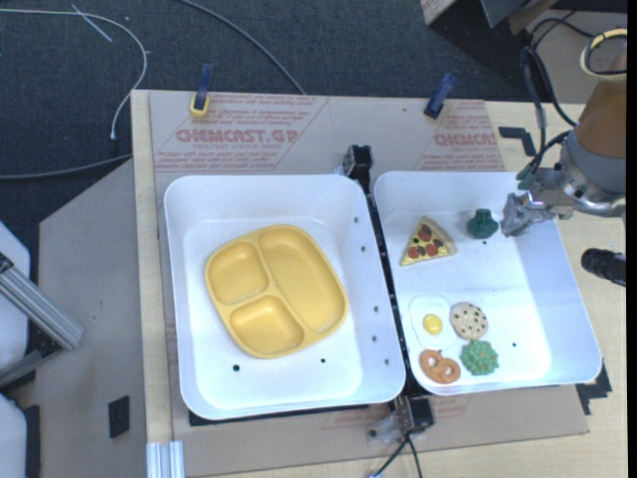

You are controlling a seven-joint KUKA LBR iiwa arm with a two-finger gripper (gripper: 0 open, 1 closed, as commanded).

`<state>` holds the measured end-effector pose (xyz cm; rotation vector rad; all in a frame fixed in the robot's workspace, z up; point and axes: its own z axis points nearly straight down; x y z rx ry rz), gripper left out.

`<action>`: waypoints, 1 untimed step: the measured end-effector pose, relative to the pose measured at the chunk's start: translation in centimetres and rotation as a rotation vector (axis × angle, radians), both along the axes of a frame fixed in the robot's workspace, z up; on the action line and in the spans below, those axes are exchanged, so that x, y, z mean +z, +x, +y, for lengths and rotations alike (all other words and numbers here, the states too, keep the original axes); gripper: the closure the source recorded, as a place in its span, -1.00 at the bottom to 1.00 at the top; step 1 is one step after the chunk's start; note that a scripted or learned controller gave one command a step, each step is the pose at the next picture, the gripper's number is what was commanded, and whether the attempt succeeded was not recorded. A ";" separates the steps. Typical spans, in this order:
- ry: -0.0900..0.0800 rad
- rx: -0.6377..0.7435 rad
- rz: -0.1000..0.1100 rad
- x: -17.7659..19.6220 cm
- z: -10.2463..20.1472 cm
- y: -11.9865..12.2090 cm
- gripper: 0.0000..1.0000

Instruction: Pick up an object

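- Six small toy foods lie in the right bin: a pizza slice, a dark green piece, a fried egg, a cookie, a pretzel and broccoli.
- Gripper sits just beside the dark green piece; whether it is spread or closed cannot be told, and nothing is seen in it.
- Risk: closing off-centre may nudge the piece toward the pizza slice.
- Risk: the bottom cluster is tightly packed, so a grab there may catch two.
- Yellow tray in the left bin stays out of reach of trouble.

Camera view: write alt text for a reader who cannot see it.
The grey arm's end effector sits over the right white bin, beside a small dark green toy. That bin also holds a toy pizza slice, fried egg, cookie, pretzel and broccoli; the left white bin holds a yellow divided plate.
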<state>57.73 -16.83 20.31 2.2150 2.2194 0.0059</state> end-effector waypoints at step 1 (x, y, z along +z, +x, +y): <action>0.000 -0.001 0.001 4.6 -0.7 0.2 1.00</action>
